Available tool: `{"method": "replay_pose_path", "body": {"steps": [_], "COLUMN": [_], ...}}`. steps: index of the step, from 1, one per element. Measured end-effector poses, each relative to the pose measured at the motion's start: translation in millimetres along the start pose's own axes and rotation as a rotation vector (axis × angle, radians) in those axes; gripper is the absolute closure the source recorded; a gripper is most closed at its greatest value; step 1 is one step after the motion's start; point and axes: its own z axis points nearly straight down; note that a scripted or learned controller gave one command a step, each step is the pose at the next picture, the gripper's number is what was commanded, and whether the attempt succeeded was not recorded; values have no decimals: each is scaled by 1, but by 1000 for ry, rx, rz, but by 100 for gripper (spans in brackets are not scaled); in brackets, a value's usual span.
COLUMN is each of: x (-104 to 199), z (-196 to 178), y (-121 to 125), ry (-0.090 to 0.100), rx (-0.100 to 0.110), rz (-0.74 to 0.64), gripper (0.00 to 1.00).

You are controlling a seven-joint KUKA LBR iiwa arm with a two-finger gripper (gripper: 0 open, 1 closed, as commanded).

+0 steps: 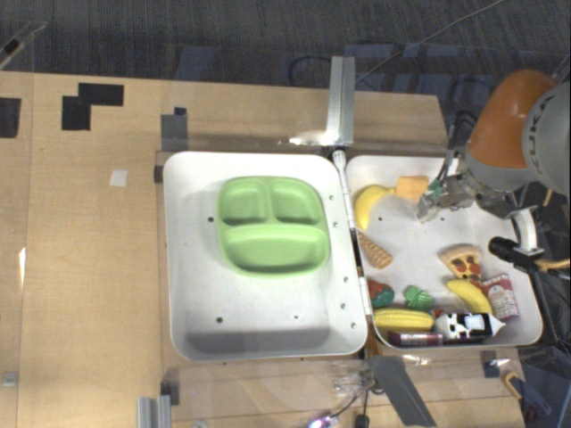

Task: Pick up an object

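Camera view shows the gripper (437, 201) low in the right bin (403, 239), just beside the cheese wedge (411, 188) at its ten o'clock; nothing sits between its fingers, and I cannot tell their spread. Closing there may nudge the wedge against the banana (368, 205). The left bin (192, 239) holds a green divided plate (271, 223).

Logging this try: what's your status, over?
Gripper low in right bin, grasp unconfirmed. Cheese wedge alongside, banana further left. Nothing blocking.

Pincer (435, 200) nr cheese wedge (411, 187)
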Motion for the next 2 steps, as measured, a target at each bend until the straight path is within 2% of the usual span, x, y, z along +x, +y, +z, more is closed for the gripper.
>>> {"method": "replay_pose_path", "body": {"steps": [1, 2], "x": [-19, -19], "z": [-99, -99], "y": [-3, -3], "ry": [-2, -2], "rx": [4, 5], "rz": [-79, -79], "gripper": [100, 0]}}
